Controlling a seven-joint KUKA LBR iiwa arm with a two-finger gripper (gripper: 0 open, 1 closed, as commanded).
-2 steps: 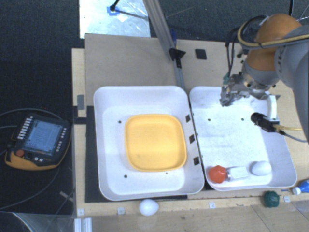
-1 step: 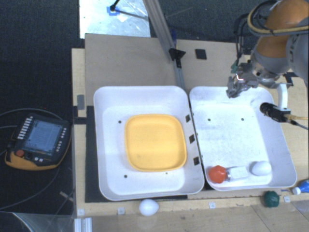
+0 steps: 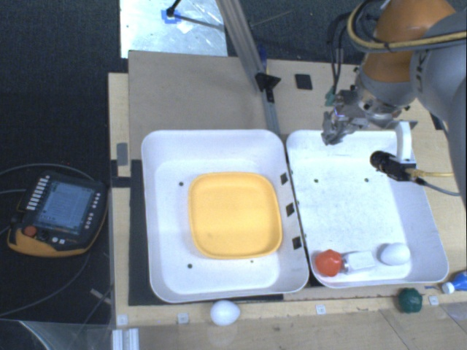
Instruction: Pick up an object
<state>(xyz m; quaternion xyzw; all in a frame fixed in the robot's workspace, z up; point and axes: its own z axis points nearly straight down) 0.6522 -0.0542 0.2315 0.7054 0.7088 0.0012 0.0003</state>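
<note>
- Camera view: pincer (image 3: 334,135) hangs over the far rim of the right bin (image 3: 365,195); whether its jaws are apart or together I cannot tell.
- Orange ball (image 3: 328,262), white block (image 3: 359,260) and white egg (image 3: 395,254) lie well apart from it, toward the near rim.
- Judgement: travel to the near rim, centre over one object, then descend.
</note>
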